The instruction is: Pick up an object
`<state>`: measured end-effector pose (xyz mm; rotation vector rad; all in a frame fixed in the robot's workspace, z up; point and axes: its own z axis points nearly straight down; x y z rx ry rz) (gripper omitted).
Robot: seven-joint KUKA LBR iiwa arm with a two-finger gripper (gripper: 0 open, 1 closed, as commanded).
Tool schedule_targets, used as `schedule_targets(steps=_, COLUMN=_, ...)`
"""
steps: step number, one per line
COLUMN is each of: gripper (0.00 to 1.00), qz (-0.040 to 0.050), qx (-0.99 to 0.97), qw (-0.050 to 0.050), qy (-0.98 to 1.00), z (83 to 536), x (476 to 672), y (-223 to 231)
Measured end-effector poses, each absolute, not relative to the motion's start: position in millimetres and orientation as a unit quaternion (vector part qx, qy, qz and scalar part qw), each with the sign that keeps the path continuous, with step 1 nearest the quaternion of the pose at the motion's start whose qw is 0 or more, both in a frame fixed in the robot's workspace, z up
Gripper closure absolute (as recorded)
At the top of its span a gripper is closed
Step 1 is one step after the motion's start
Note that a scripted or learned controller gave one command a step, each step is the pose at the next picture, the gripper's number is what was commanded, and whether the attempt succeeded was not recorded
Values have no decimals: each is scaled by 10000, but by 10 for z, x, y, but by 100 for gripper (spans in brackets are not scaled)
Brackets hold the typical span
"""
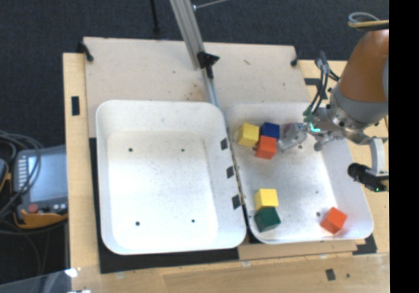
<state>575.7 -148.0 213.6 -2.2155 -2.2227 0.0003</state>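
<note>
The right bin holds several small cubes. A yellow cube, a blue cube and an orange cube huddle together at its upper left. Lower down, another yellow cube rests against a green cube. A lone orange cube lies near the front right corner. My gripper reaches in from the right, low in the bin, just right of the blue and orange cubes. No cube shows between its fingers.
The left bin lies beside the right one, with a divider edge between them. A slanted metal rail runs from the top down to the bins' back edge. A pendant with a screen sits off the bench's left side.
</note>
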Motion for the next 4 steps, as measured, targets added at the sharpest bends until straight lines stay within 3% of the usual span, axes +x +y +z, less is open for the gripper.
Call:
schedule_targets(steps=1, gripper=0, qz=-13, qx=-7061, qw=1, qy=-7081, z=2153, x=5766, y=-1479)
schedule_targets(steps=3, gripper=0, qz=25, qx=-7075, qw=8, qy=-7067, z=1030, x=5779, y=-1450)
schedule_targets(steps=4, gripper=100, qz=-19, qx=-7091, qw=-12, qy=-7051, z=1171, x=5805, y=-1444)
